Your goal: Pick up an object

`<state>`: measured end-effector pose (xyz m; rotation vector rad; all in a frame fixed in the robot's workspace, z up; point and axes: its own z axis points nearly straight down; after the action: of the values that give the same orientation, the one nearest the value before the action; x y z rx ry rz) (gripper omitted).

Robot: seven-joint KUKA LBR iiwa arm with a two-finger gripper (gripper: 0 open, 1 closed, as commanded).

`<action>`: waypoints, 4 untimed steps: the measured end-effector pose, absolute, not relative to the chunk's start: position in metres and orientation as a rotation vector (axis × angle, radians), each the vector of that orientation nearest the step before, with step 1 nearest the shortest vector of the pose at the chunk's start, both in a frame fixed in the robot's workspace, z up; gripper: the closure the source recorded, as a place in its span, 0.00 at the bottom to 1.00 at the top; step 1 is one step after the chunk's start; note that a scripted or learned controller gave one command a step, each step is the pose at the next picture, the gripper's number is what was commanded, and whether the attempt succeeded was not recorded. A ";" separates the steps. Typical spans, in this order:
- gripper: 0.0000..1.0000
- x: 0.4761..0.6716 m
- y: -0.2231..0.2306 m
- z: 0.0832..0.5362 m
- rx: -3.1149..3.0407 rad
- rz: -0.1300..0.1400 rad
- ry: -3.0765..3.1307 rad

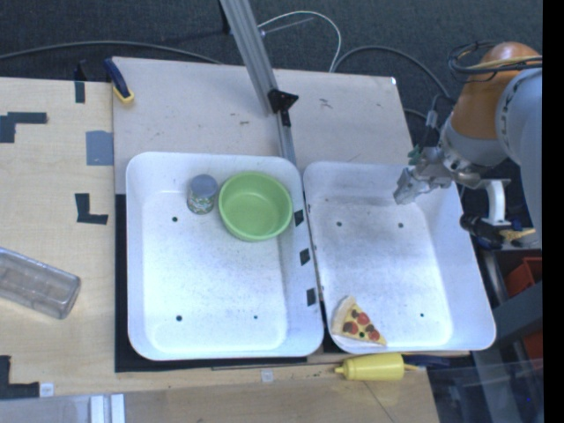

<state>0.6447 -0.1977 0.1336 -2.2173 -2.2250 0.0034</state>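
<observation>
The grey two-finger gripper [411,186] hovers over the right white bin's [458,263] far edge; its opening cannot be told. The triangular toy pizza slice [357,322] lies at that bin's near-left corner, so the arm should centre above it before descending.

arm: reaching from right | gripper [407,189]: low, tilted down-left

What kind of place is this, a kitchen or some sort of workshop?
Most likely a robot test lab: a robot arm reaches over two white bins holding toy-like props, a pizza slice and a green bowl, on a taped-up bench with loose cables.
</observation>
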 end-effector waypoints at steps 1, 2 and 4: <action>1.00 0.646 -0.196 0.176 -2.222 -0.003 -2.225; 1.00 0.637 -0.194 0.228 -2.223 -0.004 -2.226; 1.00 0.631 -0.140 0.272 -2.214 0.001 -2.226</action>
<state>0.6306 -0.1402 0.2720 -2.2145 -2.2260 0.0009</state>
